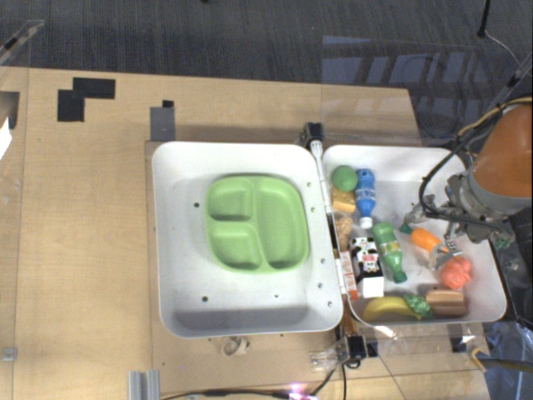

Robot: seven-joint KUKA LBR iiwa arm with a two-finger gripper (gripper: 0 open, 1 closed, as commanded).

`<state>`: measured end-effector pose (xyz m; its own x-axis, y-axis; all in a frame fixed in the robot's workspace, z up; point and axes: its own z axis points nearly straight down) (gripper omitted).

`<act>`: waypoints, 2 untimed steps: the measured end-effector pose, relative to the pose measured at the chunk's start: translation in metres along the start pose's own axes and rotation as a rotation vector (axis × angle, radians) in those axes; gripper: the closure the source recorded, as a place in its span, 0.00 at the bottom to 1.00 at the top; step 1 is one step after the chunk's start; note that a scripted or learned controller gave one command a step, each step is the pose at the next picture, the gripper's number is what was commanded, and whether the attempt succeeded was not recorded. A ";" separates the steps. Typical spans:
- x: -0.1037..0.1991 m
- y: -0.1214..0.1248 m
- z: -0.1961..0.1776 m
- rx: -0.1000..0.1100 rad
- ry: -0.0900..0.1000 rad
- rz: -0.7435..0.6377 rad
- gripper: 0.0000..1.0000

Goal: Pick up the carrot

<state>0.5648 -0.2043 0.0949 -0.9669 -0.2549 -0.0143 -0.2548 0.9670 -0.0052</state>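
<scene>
Now the gripper (435,238) is hovering at the carrot (425,240).
Carrot is lying in the right bin (391,158); jaw spread: cannot tell. Crowding pink toy (455,272) is risking a wrong grab.

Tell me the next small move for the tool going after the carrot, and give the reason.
Probably lower the tool straight down a little: it sits over the right bin, with the carrot right beside its tip and not visibly between the fingers.
</scene>
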 end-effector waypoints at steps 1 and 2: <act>0.040 0.009 0.004 0.003 -0.004 0.431 0.00; -0.023 0.023 0.006 0.000 -0.002 0.860 0.00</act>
<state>0.5809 -0.1765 0.0894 -0.8238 0.5667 -0.0153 0.5666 0.8239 0.0081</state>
